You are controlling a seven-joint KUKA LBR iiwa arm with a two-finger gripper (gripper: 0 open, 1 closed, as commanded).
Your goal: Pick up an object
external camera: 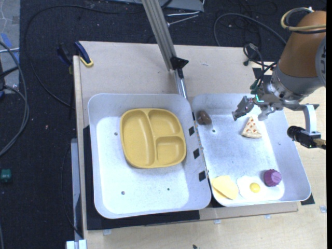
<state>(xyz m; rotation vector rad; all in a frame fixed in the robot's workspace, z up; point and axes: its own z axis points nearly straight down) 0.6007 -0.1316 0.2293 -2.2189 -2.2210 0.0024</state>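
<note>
Your gripper (254,108) hangs w/ fingers spread wide, nothing between them, just above the pizza slice toy (252,128) in the right bin (290,162). Risk as I judge it: the slice lies flat, so the fingers may close over it and slip off, or push it toward the bin wall. The brown lump (204,118), fried egg toy (252,186), yellow piece (225,186) and purple toy (272,178) sit well apart. Left bin (104,154) carries the yellow divided plate (153,138).
</note>
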